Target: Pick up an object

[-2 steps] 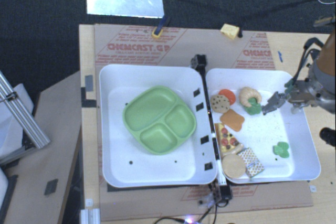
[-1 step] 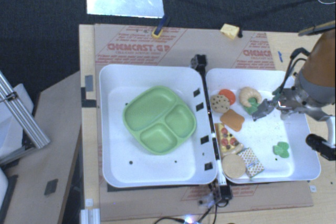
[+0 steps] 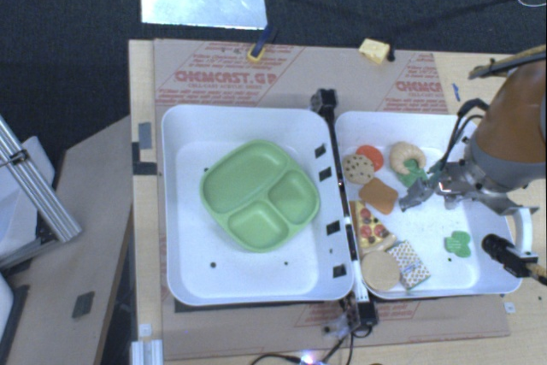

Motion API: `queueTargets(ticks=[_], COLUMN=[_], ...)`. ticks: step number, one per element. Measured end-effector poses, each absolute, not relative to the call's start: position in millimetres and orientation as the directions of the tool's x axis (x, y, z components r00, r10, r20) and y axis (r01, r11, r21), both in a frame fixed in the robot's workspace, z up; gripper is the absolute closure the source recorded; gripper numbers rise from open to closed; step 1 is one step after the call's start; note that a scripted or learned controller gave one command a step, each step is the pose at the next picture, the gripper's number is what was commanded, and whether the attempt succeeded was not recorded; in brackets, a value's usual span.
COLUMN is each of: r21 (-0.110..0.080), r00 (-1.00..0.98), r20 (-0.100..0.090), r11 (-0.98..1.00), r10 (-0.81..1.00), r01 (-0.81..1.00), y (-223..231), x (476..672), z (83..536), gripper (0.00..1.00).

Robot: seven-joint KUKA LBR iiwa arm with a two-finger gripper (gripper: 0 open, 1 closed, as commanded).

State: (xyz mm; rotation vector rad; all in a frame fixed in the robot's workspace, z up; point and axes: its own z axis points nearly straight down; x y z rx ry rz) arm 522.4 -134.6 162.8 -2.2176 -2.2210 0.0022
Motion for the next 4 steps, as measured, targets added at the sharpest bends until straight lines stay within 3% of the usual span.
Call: queueTargets(ticks=[1,2,3,4], r21=[-0.005,-0.001,0.002,0.006], r00=[-0.001,-0.001,-0.001,-0.001], r20=[0.001,0.001,0.0,-0.001], r11=[0.001,0.001,0.001,0.001], r10=[1.0,1.0,1.0,1.0], r01=[1.0,1.0,1.0,1.0], y=[-136.5,-136.0,-136.4,-137.3], x=[518.3,518.5,519.6,511.7], z=[100.5,83.5,95.0,145.1], gripper=[0.0,0.0,1.0,1.0])
